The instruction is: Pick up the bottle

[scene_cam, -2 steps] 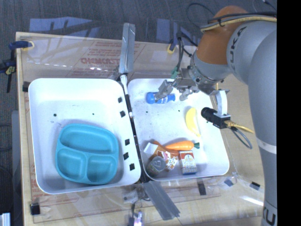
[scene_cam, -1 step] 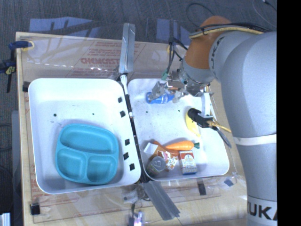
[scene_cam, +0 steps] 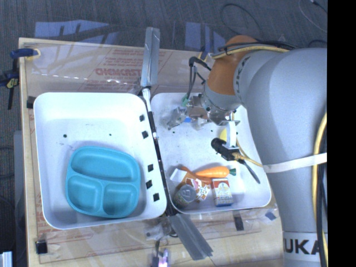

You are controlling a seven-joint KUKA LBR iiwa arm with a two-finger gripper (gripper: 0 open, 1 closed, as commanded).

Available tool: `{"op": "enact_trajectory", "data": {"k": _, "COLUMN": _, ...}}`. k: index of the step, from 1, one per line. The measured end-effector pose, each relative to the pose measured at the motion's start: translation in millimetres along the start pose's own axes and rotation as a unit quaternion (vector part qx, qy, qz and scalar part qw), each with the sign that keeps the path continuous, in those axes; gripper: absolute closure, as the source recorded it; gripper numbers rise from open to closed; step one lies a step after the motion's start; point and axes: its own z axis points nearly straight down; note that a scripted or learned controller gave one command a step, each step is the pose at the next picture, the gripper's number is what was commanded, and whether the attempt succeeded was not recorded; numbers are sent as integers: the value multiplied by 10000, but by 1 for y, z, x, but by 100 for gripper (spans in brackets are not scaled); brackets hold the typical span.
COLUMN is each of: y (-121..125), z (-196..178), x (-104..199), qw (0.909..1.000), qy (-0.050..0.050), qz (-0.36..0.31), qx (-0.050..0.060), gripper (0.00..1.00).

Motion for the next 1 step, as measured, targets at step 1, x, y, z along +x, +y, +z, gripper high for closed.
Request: {"op": "enact_trajectory", "data": {"k": 1, "y": 11, "z": 1, "x": 4, "qw": 9999, "qy": 2, "qz": 138, "qx": 47, "gripper": 0}}
